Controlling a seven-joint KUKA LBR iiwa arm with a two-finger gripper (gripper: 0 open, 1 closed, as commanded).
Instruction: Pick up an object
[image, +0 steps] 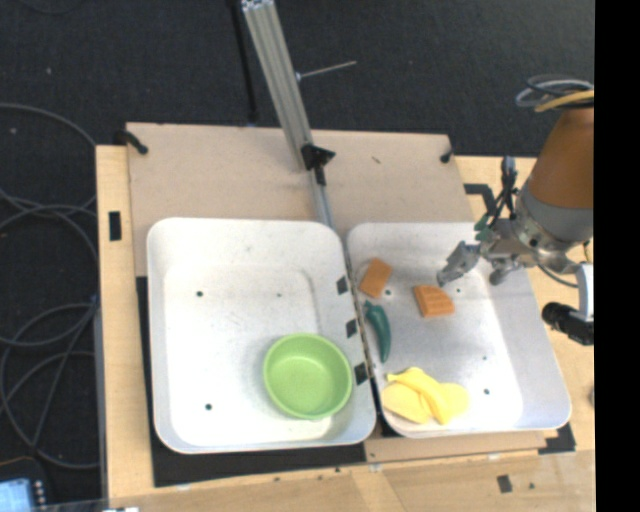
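You see the end effector (478, 262) hanging over the far part of the right bin (520, 370), its fingers spread wide with nothing between them. An orange block (433, 301) lies just near of it; another orange block (375, 278), a teal piece (378, 329) and a yellow object (425, 396) lie leftward. A green bowl (307, 375) sits in the left bin (200, 300).

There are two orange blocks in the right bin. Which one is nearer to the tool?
The orange block toward the bin's middle, just below the tool. The other orange block lies farther left, near the wall shared with the left bin.
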